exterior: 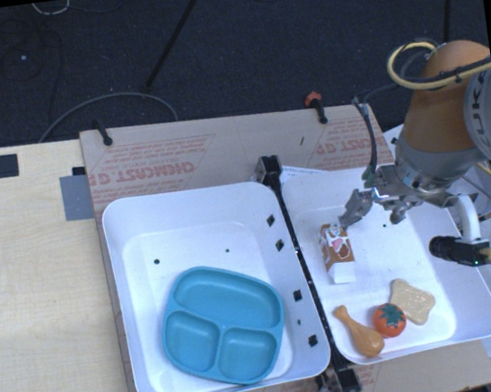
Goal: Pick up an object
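Likely light and stiff, the small carton (337, 255) lies in the right bin (480, 316), best pinched across its flat sides. Just beside it, the gripper (356, 209) hovers with fingers spread, holding nothing.

blue divided plate (223, 323), left bin (132, 225)

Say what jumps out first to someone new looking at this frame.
The blue divided plate dominates the left bin. The orange-banded arm reaches in from the right, with its gripper just above a small carton in the right bin. Near that bin's front edge sit a drumstick, a tomato and a toast slice.
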`<state>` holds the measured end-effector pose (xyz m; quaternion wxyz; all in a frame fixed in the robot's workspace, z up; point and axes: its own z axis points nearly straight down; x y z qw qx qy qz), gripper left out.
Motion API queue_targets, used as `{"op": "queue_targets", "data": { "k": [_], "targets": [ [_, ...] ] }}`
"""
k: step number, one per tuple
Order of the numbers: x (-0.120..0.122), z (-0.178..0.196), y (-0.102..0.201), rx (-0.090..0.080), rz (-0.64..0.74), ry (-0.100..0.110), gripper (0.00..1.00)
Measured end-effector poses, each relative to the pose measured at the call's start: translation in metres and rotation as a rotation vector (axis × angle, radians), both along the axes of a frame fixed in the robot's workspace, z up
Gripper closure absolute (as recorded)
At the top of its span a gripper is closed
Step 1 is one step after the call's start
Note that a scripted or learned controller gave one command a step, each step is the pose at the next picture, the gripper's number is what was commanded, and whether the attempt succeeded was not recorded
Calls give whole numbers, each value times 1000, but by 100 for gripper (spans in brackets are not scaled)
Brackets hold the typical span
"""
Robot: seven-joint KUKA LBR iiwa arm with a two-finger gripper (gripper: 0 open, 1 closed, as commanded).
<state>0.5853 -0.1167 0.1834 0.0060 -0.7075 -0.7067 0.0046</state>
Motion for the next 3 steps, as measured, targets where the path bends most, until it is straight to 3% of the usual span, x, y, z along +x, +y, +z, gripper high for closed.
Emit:
{"op": "queue_targets", "data": {
  "k": [1,3],
  "targets": [
    [3,7,0,-2,2,-14,0],
    [3,-92,8,0,2,-8,0]
  ]
}}
